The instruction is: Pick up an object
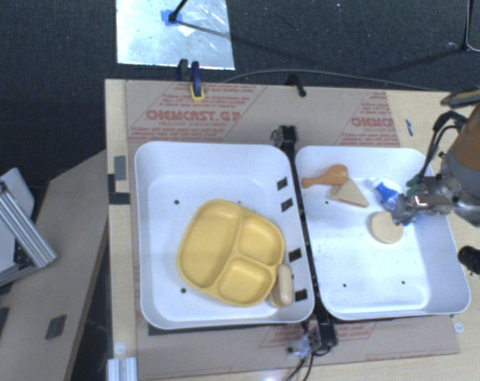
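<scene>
My gripper (407,207) is low over the right side of the right bin (382,292). It sits between a blue and white object (385,189) on its left and a round tan disc (386,228) just below and to the left. It partly covers the blue object's right end. Further left lie a tan wedge (351,194) and an orange drumstick-shaped piece (327,176), touching each other. I see nothing lifted off the bin floor.
The left bin (168,205) holds a yellow divided plate (230,252) with a pale beige roll (283,284) at its lower right corner. A black divider (299,228) runs between the bins. The arm (470,165) enters from the right.
</scene>
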Tool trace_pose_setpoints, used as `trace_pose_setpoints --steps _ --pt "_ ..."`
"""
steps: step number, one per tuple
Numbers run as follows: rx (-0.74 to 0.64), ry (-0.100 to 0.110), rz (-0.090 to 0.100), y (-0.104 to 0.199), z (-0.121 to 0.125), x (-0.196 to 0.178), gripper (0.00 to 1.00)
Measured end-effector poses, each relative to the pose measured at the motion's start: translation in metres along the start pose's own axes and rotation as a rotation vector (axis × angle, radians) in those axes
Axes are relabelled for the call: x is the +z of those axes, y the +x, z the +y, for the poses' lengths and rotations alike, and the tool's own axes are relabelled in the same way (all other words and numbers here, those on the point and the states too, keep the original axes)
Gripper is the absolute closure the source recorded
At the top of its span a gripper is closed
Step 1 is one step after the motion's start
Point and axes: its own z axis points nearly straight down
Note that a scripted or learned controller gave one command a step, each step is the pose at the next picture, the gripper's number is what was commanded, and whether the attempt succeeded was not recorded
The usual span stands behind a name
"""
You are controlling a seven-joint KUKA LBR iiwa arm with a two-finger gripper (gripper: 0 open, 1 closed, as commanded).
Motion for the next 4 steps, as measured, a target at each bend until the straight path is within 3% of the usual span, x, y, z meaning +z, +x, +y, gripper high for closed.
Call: trace_pose_setpoints --steps 2,4 --pt "-0.006 0.004 0.004 0.104 0.017 0.013 1.00" --pt "-0.006 0.001 0.004 0.214 0.038 -0.014 1.00"
